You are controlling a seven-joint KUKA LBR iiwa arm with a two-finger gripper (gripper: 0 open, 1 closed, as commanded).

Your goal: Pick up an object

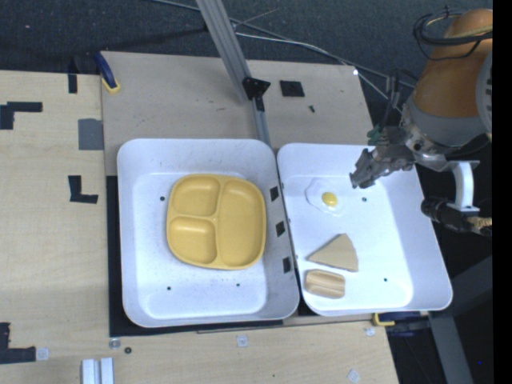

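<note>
The gripper [362, 178] hovered over the right bin [400, 238], just right of the toy fried egg [326, 199]; whether the jaws were parted couldn't be told. Approach stage, apparently: next, shift left and descend onto it.

Both bins, the left [136, 214] and the right [400, 246], look like smooth white plastic with a soft sheen, the left one finely speckled. The yellow tray [216, 221] looks like matt moulded plastic with rounded, smooth compartments. The egg [324, 198], the wedge [336, 254] and the roll [325, 283] have the even, slightly waxy look of plastic toy food. The bench [176, 94] is pale, matt wood-like board, scuffed and flecked, with dark matt tape patches. A slanting bar [220, 22] looks like brushed grey metal. The arm [448, 78] has a glossy orange band and smooth grey casing; the gripper [366, 174] is dark and dull.
</note>
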